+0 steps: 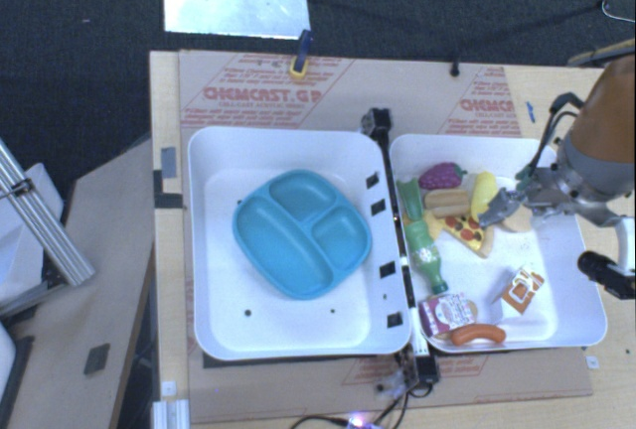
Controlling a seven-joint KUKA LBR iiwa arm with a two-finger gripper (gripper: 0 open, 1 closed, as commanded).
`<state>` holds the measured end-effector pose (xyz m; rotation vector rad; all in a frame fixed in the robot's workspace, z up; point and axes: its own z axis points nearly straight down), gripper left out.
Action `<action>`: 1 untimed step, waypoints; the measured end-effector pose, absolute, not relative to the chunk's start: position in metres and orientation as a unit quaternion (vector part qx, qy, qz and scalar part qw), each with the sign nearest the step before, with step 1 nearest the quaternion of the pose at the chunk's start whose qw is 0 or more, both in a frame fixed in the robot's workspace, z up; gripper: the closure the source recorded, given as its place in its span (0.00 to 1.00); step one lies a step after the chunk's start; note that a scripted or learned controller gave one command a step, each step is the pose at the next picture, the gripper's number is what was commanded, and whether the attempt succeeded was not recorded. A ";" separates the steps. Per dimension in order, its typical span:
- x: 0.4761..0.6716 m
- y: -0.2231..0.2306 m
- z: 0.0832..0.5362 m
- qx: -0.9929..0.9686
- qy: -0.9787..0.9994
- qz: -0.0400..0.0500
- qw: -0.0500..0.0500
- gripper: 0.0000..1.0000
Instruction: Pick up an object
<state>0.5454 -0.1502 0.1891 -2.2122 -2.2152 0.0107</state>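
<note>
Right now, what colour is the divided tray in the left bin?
Light blue; the divided tray shows plainly in the camera view, lying in the left bin.

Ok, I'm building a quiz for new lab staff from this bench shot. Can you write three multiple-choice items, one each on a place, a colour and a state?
1. Where does the divided plate lie?
A. left bin
B. right bin
C. on the floor

2. What colour is the bottle in the right bin?
A. red
B. green
C. white

3. How does that bottle sit?
A. upright
B. lying on its side
C. between the end effector's fingers

Answers: 1 A, the plate rests in the left bin. 2 B, its body is green. 3 B, it lies flat near the divider, apart from the end effector.
</note>
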 end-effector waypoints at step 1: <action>0.548 -0.150 0.193 -0.706 -0.708 0.001 0.002 0.00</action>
